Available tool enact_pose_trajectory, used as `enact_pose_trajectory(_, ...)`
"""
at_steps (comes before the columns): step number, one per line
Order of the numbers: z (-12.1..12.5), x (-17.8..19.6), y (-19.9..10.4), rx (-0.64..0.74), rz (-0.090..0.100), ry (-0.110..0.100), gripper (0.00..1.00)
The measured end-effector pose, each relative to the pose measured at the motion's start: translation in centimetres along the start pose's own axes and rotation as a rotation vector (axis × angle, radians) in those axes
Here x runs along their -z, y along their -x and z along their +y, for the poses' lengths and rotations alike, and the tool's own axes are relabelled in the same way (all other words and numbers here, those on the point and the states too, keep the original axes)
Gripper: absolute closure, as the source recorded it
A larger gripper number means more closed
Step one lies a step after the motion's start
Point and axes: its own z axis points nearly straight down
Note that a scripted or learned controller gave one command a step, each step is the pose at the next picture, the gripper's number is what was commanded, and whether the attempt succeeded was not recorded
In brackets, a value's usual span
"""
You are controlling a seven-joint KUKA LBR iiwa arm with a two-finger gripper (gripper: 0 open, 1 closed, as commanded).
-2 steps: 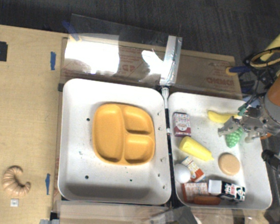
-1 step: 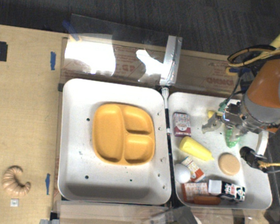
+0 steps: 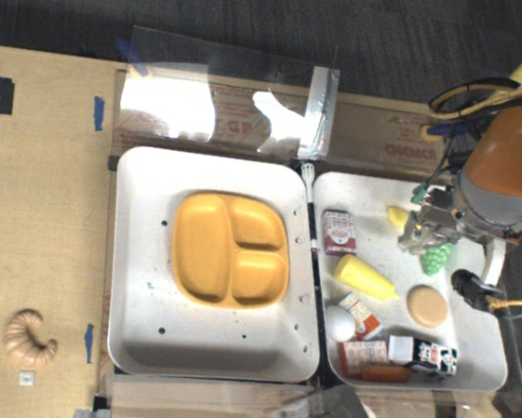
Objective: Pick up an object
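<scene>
A: What is lying on the bench, from the left?

B: A croissant is sitting on the bare board. Next, the left bin is holding a yellow divided tray. The right bin is holding a small pink box, a yellow wedge, a tan disc, a red packet and a green cluster.

A: And the gripper?

B: The gripper is hovering over the green cluster, near the bin's far right. I cannot tell how it is set, or whether it is gripping anything.

A: How should it be picking?

B: I would say by descending straight and centring on the cluster, avoiding the disc beside it.

A: Anything unclear?

B: The arm is covering part of the cluster.
</scene>
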Motion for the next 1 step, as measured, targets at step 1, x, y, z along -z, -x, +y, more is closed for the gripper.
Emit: enact_pose_trajectory(1, -0.03, -0.08, 0.02, -0.001, 0.0, -0.001, 0.0)
